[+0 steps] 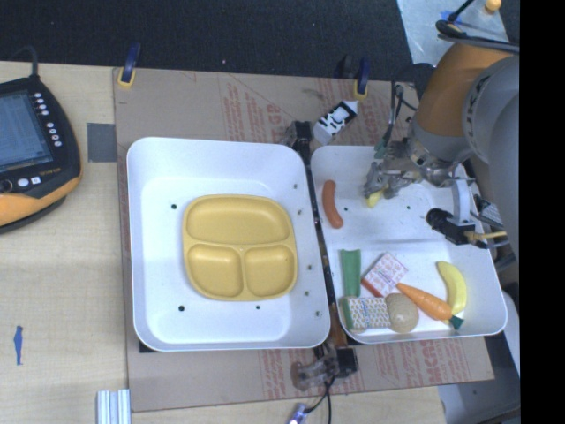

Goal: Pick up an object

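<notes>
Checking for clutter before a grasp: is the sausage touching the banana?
Apart. The camera view shows the sausage near the right bin's left wall and the banana near its right side, bare floor between.

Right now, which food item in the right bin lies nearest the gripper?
The sausage, alone in the bin's upper left, just left of the gripper; the banana and carrot lie lower.

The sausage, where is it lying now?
The sausage lies in the right bin, close to its left wall at the upper part, left of the pincer and above the green piece.
</notes>
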`<state>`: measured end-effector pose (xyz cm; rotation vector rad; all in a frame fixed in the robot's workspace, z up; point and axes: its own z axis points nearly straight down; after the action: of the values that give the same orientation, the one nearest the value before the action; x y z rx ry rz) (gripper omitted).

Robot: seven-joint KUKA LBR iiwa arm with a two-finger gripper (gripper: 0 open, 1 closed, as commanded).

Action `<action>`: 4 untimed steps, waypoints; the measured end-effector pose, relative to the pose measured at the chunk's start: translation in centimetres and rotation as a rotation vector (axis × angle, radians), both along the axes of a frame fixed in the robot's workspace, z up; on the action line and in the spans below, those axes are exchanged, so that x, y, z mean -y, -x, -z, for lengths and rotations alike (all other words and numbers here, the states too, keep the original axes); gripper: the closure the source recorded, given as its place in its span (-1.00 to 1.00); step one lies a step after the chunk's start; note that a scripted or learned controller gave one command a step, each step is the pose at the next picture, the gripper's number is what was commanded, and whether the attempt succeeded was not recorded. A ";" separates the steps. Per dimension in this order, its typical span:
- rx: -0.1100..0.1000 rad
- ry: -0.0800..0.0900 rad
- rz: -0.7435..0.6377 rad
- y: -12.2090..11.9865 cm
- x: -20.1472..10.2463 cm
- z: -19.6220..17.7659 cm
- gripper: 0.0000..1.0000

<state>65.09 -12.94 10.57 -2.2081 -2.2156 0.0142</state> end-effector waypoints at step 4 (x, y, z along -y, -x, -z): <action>0.010 0.005 -0.001 3.7 -3.4 0.3 -1.00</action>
<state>61.39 -9.50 10.28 -2.2149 -2.2242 0.0082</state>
